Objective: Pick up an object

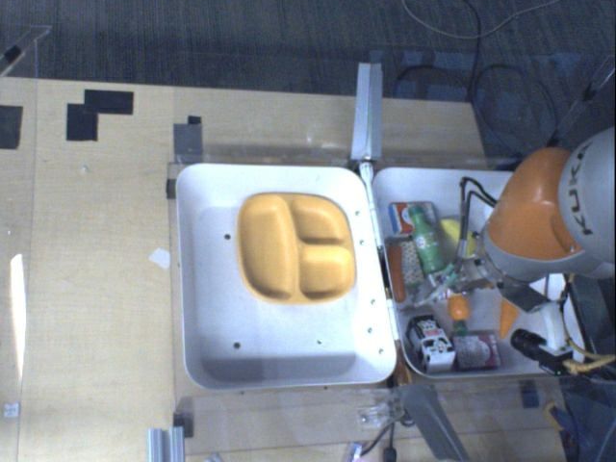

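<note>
While the end effector (460, 279) hovers, a green bottle (426, 241) apparently lies just beside.

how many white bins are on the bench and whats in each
2. The left bin holds a yellow divided tray. The right bin holds a clutter of small packaged items, with the arm over it, so some things may be hidden underneath.
</note>
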`<state>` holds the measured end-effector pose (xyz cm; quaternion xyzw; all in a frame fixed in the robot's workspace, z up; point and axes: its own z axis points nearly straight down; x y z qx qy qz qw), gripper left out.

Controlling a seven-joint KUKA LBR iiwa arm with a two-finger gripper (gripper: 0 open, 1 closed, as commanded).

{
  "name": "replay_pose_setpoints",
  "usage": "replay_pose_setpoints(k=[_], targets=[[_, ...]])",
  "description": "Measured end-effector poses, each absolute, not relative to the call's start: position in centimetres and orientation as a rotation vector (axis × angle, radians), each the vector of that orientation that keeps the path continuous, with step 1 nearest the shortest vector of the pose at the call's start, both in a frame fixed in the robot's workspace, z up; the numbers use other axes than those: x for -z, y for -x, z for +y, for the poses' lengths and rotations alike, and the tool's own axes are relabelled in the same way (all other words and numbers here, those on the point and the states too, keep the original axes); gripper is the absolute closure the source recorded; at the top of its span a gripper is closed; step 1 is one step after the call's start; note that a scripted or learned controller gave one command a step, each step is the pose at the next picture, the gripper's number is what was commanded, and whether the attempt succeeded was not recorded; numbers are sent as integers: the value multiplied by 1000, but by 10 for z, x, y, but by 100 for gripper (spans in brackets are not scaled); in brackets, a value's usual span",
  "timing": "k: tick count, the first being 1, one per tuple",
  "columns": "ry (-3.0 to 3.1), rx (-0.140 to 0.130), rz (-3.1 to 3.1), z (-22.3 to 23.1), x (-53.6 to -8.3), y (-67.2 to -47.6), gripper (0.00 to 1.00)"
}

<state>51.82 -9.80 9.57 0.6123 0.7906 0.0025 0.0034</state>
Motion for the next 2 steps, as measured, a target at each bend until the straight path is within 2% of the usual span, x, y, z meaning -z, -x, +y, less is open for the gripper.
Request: replay_pose_setpoints(k=[1,2], targets=[[-1915,-14,2476,-97,-107,-520,100],[-1932,-8,2470,-38,-235,-529,100]])
